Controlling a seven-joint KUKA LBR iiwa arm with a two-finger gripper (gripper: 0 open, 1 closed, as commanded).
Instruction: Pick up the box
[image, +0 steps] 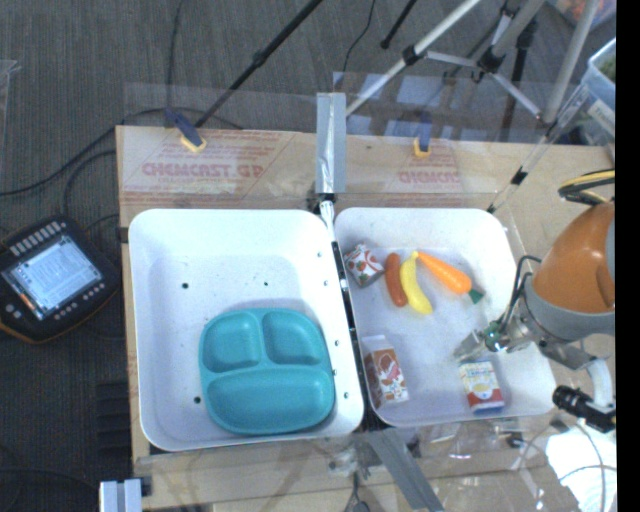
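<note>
Approach stage: my claw (478, 343) hangs just above the small carton (482, 385), nothing visibly held; jaw state cannot be told. Next: descend, centre over it.

The grey arm (580, 290) reaches in from the right, its tool (484, 343) angled low leftward.

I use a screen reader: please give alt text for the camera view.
The claw hovers in the right bin, just above a small box. Two more boxes, a carrot, banana and sausage lie there; the left bin holds a teal tray.
</note>
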